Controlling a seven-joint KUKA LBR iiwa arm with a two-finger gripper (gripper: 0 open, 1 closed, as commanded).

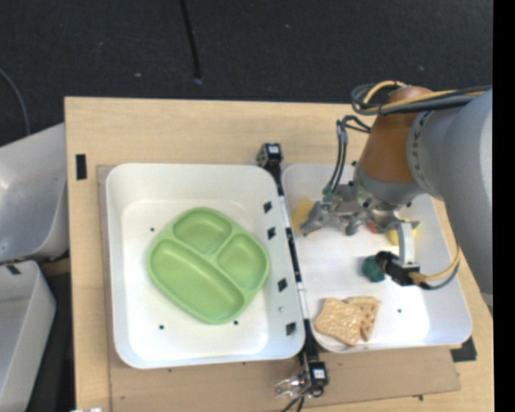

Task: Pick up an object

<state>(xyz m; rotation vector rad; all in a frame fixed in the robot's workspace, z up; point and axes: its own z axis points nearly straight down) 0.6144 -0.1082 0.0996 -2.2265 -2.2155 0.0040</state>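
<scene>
The wooden surface (86, 256) carries two shallow white bins side by side. The left bin (124, 324) holds a green plate (208, 264) with three compartments, lying flat near the bin's middle and slightly toward its right wall. The right bin (438, 312) sits just beside it, the two touching along a shared rim with small black clips.

The grey arm (451, 157) comes in from the right, its orange band (386, 140) above the wrist, and leans down over the far half of the right bin. Its hand (339, 217) hangs low over the bin floor near the left wall; whether its fingers are apart or together I cannot tell, and nothing can be seen between them.

A tan cracker-like piece (348, 318) lies at the near edge of the right bin. A small dark green object (375, 268) rests near the bin's middle. A yellow object (304, 210) lies by the left wall, just beside the hand, partly hidden
</scene>
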